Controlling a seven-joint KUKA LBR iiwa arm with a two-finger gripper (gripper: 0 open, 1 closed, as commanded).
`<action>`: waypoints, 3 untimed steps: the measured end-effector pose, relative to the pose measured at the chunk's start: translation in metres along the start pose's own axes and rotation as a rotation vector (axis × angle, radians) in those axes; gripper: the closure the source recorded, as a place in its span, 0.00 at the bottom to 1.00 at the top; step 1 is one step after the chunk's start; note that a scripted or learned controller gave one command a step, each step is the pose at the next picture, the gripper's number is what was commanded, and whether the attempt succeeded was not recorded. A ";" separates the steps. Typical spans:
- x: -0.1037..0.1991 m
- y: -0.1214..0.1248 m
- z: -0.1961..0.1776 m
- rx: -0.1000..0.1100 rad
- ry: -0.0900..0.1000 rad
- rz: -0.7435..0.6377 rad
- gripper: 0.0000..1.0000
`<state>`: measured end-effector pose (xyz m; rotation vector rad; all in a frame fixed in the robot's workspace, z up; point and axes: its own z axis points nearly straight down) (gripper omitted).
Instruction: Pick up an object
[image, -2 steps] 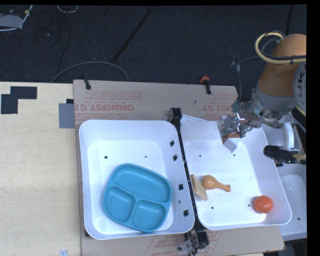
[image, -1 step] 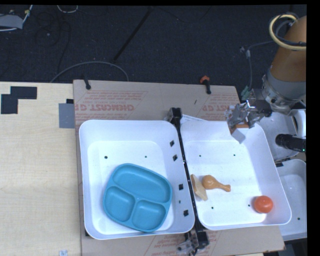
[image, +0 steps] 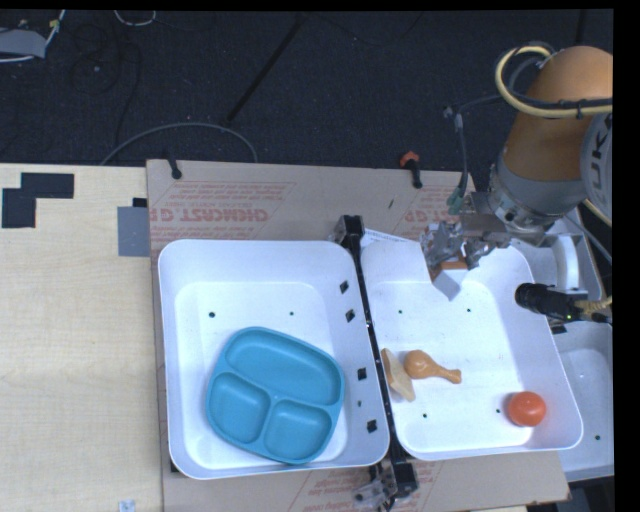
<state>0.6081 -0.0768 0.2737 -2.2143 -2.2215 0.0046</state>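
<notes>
My gripper (image: 449, 262) hangs over the far part of the right bin (image: 480, 440), near its back wall. A small orange-brown patch shows at the gripper's tip; what it is I cannot make out. On the right bin's floor lies an orange drumstick-shaped toy (image: 432, 367), with a tan flat piece (image: 397, 376) touching its left side. A red-orange ball (image: 525, 408) rests in the near right corner. These three lie well in front of the gripper. A blue divided plate (image: 275, 394) lies in the left bin (image: 190, 290).
A black divider with clips (image: 362, 330) runs between the two bins. Both bins sit on a cardboard sheet (image: 250, 205) on the wooden bench. The plate takes up the near half of the left bin.
</notes>
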 end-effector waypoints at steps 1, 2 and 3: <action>0.050 0.000 0.014 0.000 0.000 -0.001 1.00; 0.097 -0.007 0.013 -0.001 0.001 -0.001 1.00; 0.148 -0.009 0.025 0.001 0.000 -0.001 1.00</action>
